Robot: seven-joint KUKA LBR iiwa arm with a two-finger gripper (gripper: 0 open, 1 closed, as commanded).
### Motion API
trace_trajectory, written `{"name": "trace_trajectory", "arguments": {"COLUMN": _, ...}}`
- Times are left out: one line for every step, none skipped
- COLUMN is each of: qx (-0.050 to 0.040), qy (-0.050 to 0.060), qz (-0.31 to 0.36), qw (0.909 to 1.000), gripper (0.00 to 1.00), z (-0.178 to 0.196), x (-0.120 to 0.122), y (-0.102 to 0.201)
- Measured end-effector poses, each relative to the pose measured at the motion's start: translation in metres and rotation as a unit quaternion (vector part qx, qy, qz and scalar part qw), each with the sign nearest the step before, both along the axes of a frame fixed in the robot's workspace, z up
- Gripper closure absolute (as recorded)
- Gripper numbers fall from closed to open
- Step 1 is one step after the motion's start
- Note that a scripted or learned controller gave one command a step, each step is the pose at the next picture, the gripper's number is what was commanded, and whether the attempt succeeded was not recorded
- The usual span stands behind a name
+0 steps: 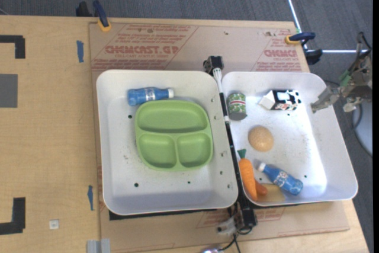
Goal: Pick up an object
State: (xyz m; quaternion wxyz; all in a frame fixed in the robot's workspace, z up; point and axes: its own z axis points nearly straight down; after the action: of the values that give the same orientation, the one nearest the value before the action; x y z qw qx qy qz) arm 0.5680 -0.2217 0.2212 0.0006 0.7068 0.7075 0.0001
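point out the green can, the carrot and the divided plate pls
green can point(237, 105), camera view, on its label side.
carrot point(248, 178), camera view, mid orange body.
divided plate point(172, 117), camera view, floor of its long top compartment.

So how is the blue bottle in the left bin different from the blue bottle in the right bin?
The left bin's blue plastic bottle lies level along the far wall, white cap pointing right; the right bin's blue plastic bottle lies slantwise near the front wall, cap pointing up-left. The left one lies beside a green divided plate, the right one beside an orange toy carrot. Both lie on their sides.
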Motion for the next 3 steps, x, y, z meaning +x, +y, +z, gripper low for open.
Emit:
{"name": "trace_trajectory", "arguments": {"qx": 0.0006, "qy": 0.001, "qz": 0.057, "qw": 0.9984, "gripper": 0.0, "z": -0.092, "x": -0.039, "y": 0.057}}
{"name": "trace_trajectory", "arguments": {"qx": 0.0012, "qy": 0.002, "qz": 0.116, "qw": 0.9933, "gripper": 0.0, "z": -0.104, "x": -0.089, "y": 0.106}}
{"name": "trace_trajectory", "arguments": {"qx": 0.0008, "qy": 0.0, "qz": 0.08, "qw": 0.9968, "gripper": 0.0, "z": -0.135, "x": -0.089, "y": 0.115}}
